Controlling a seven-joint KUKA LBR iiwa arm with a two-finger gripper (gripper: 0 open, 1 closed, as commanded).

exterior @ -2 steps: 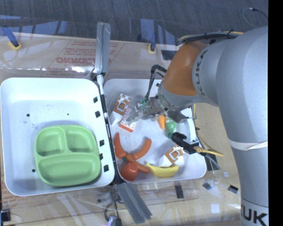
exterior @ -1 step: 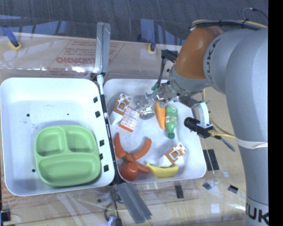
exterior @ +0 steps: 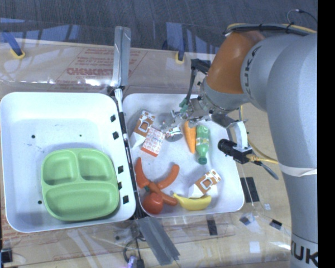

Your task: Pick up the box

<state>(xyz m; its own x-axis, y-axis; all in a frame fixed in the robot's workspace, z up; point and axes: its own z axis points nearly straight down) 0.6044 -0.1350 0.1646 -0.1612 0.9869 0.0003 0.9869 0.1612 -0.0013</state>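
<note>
The arm (exterior: 268, 66) covers the right bin's (exterior: 234, 202) far right corner, hiding much of the gripper (exterior: 181, 113) (its grip cannot be made out). The left bin (exterior: 22, 116) carries a green tray (exterior: 79, 184). The box (exterior: 208, 183) sits near the right bin's near edge, its lower part behind a banana (exterior: 192, 202).

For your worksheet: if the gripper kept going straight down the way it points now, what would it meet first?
Probably the carrot or the green bottle beside it, just below the gripper in the right bin; depth is unclear from this slanted view.
</note>
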